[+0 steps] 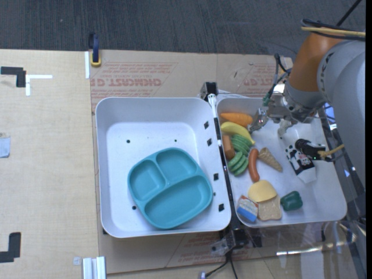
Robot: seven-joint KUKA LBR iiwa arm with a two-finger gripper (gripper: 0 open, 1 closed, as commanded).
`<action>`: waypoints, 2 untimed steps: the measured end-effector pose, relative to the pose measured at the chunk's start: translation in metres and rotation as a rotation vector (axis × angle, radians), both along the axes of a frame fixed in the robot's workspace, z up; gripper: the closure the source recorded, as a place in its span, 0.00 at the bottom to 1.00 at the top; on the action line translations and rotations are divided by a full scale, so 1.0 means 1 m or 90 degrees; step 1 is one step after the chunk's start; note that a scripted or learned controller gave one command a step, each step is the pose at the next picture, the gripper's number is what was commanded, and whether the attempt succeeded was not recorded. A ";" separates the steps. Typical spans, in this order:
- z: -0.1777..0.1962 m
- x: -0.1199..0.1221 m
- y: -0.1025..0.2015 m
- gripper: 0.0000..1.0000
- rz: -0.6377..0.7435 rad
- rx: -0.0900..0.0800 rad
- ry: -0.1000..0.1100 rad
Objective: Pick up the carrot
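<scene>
The carrot (235, 118) is an orange piece lying at the far left of the right bin (325, 214), just above a yellow banana (237, 130). My gripper (270, 125) hangs over the far part of that bin, just right of the carrot's tip. Its two fingers stand apart, one (258, 122) close to the carrot's end and the other (282, 131) farther right. Nothing is between them, so the gripper is open.
In the right bin lie a green pod (238, 160), a red sausage (253, 164), a cone (271, 159), cheese (262, 190), bread (269, 210), a green pepper (291, 200) and a black-and-white object (300, 156). The left bin (116, 121) holds a teal divided plate (170, 186).
</scene>
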State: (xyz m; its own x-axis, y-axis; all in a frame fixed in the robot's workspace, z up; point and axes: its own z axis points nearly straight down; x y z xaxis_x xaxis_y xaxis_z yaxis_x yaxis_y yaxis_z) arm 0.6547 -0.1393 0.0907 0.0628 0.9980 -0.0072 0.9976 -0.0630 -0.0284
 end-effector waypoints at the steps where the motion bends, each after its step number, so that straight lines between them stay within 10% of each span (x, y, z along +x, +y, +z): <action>1: -0.005 -0.005 0.047 0.00 -0.140 0.000 -0.007; 2: 0.101 0.004 0.114 0.00 -0.223 -0.001 -0.018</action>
State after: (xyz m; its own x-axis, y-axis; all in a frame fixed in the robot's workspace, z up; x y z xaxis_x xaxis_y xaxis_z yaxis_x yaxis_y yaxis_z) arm 0.6591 -0.0253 0.1919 0.4022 0.9156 -0.0023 0.9156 -0.4022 -0.0011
